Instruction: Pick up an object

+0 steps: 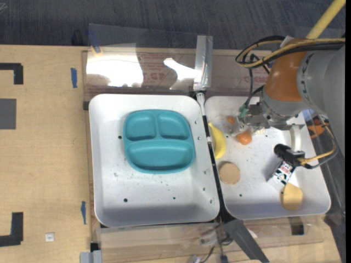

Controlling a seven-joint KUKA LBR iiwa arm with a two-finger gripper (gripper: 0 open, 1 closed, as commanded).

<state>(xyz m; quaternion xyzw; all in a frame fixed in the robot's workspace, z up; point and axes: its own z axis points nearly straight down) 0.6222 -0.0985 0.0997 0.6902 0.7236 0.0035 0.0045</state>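
My gripper [248, 124] hangs low over the back part of the right bin [312, 201], at the end of the grey arm with its orange band. Just below it lies a small orange piece [244, 138], and a smaller reddish bit [231, 121] sits to its left. A yellow banana [218, 141] rests against the bin's left wall. A round tan disc [230, 173] lies further forward. A black-and-white packet [284, 166] and a tan rounded object [292, 196] lie at the right front.
The left bin [109, 201] holds a teal divided plate [159, 140]. A clear sheet and a metal bracket [203, 59] stand behind the bins. Cables [258, 56] loop above the arm, and a wire [321, 158] trails along the right bin's edge.
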